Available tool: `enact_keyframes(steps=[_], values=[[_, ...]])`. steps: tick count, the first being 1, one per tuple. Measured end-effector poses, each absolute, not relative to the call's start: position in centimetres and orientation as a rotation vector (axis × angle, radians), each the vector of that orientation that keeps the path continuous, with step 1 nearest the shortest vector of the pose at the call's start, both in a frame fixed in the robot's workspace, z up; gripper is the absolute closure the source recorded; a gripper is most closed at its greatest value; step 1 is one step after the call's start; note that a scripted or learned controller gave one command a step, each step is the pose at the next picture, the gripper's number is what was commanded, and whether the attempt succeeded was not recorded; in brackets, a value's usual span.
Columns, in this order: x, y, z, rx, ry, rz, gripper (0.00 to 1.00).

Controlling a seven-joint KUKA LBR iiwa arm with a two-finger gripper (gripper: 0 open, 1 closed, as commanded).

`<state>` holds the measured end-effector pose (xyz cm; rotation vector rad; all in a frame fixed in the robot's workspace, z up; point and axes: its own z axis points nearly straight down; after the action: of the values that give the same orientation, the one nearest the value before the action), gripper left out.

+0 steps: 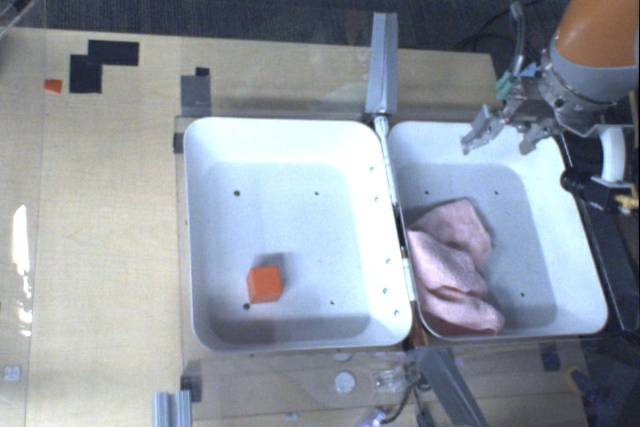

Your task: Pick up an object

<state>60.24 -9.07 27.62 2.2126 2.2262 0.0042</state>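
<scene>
A small orange cube lies in the left bin, near its front left part. A crumpled pink cloth lies in the right bin, against its left wall and front. My gripper hangs over the back edge of the right bin, up and to the right of the cloth, well apart from it. Its two fingers are spread open with nothing between them.
A metal divider post rises between the two bins at the back. Black tape marks and a small orange square sit on the wooden bench at far left. Cables run behind the arm at upper right.
</scene>
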Motion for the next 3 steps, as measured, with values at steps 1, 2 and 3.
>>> enact_keyframes(steps=[1, 2, 3], values=[[61.0, -10.7, 9.7, 2.207, 2.226, 0.01, 0.0], [54.0, -13.5, 9.1, 2.107, 2.317, 0.009, 0.0], [52.7, -9.3, 9.1, 1.964, 2.429, 0.016, 0.0]])
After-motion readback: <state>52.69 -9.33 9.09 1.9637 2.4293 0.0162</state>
